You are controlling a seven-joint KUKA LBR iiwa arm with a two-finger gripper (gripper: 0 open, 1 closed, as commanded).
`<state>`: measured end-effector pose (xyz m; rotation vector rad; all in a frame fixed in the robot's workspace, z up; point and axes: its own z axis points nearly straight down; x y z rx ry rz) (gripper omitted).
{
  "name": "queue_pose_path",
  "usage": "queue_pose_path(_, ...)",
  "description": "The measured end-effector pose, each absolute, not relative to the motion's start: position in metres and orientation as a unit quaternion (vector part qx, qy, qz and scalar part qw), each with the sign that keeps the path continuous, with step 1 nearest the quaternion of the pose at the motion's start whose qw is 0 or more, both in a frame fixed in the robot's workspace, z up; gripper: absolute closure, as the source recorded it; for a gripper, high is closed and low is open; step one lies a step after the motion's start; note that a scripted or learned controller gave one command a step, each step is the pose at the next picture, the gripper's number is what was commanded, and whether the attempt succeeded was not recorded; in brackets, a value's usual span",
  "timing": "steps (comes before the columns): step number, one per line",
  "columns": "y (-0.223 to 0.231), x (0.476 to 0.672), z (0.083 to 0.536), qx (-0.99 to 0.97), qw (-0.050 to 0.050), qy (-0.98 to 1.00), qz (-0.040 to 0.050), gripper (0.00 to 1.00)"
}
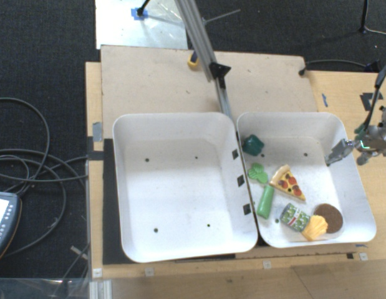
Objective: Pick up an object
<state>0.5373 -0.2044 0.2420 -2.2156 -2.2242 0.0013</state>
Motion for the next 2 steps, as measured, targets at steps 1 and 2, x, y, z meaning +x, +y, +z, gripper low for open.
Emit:
queue_pose_path(1,-0.204,0.538,0.244,-0.706,-0.001,-0.709,-0.0004,0.0)
queue_pose_path(2,-0.209,0.529,0.188,-0.707,0.002,-0.707,0.0009,0.0)
